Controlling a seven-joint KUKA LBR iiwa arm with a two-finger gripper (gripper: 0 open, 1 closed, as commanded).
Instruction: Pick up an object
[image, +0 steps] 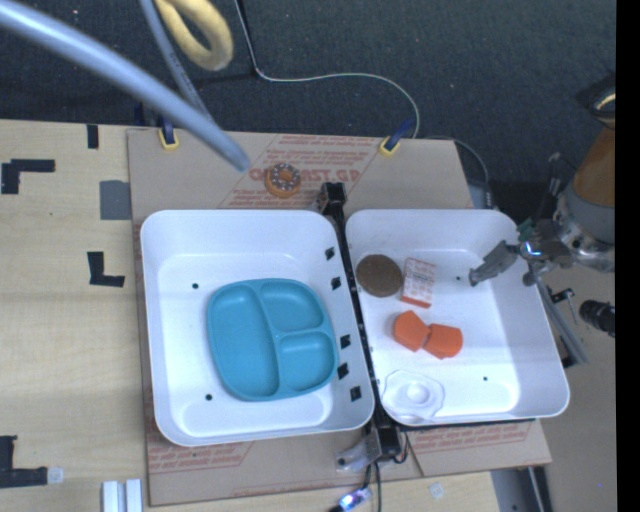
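The gripper (497, 262), fingers' state impossible to tell, hangs at the right bin's (520, 385) 2 o'clock rim; orange pieces (427, 335) lie center.

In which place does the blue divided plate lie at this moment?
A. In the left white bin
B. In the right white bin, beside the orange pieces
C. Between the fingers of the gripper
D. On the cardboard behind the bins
A. The blue divided plate lies flat in the left white bin, while the orange pieces lie in the right white bin.
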